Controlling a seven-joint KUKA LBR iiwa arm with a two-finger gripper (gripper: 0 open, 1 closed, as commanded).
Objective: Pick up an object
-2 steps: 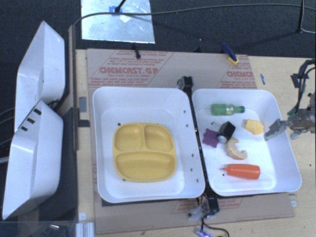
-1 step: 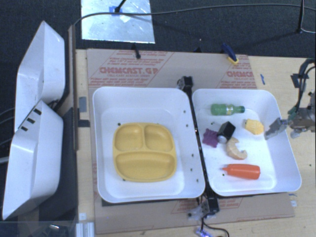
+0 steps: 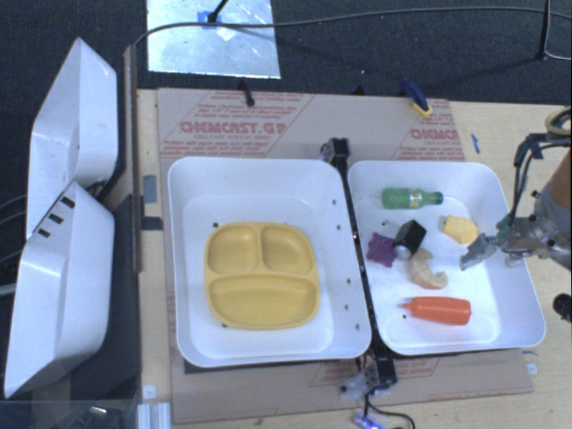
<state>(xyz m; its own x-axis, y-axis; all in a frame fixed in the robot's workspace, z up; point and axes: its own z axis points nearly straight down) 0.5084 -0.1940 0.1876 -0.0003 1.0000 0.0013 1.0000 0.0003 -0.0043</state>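
Two glossy white bins (image 3: 268, 172) on the bench. Right bin: green bottle (image 3: 410, 197) at 12 o'clock, smooth orange carrot (image 3: 438, 309) at 6. Metal pincer (image 3: 487, 248) at 3, grip state unreadable.

Two bins sat side by side on the bench. The left bin (image 3: 192, 239) held a divided tray (image 3: 261, 273). In the right bin (image 3: 514, 315), a bottle (image 3: 411, 198) lay at the back, a carrot (image 3: 438, 310) at the front, a block (image 3: 410, 236) between them.
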